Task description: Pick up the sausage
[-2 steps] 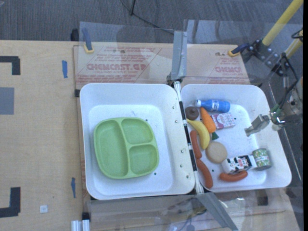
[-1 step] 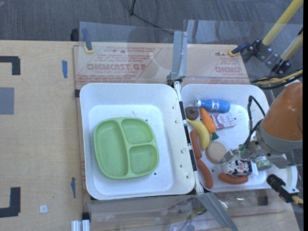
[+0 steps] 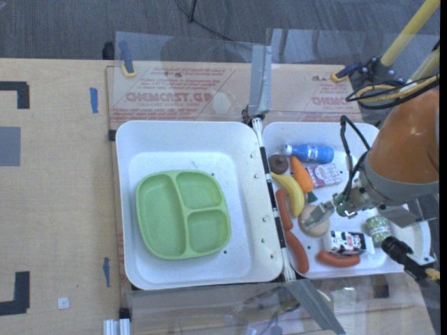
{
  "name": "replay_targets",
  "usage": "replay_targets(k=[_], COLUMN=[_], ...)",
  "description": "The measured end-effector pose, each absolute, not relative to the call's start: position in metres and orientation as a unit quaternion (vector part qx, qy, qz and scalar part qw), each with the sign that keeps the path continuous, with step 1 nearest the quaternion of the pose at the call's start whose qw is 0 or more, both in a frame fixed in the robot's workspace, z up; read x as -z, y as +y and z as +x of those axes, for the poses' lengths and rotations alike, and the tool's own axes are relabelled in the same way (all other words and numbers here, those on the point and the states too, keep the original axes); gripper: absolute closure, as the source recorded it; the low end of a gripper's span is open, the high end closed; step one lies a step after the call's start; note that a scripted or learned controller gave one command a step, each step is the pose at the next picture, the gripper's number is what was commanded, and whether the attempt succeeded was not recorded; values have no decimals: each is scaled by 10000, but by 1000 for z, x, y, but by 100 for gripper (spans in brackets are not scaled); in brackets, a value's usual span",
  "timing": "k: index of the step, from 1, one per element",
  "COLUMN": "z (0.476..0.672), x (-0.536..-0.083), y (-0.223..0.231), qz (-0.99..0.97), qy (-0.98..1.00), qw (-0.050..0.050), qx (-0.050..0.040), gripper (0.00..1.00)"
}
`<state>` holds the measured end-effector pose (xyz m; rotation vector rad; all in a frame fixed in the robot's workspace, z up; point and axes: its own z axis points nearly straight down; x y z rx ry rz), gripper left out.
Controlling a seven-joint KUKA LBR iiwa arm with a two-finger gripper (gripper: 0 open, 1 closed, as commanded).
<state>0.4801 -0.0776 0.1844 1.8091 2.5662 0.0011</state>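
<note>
Three red sausages lie in the right bin. One sausage runs along the bin's left wall, a second sausage lies below it, and a third sausage rests near the front edge. My gripper hangs low in the middle of this bin, just right of the yellow banana and over a tan round bun. It is right of the first sausage and above the other two, touching none of them. The grey and orange arm covers the bin's right side.
The right bin also holds a blue bottle, a brown doughnut, an orange carrot, a pink-labelled packet, a green can and a black-and-white packet. A green divided plate sits in the left bin.
</note>
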Motion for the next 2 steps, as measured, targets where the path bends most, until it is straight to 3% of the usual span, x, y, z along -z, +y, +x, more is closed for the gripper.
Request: replay_targets(k=[1,2], z=[501,479], x=[-197,-108], y=[-77,-104], qz=[6035,5223], qy=[7973,8527], qw=[15,0], qx=[-5,-3], gripper=[0,0])
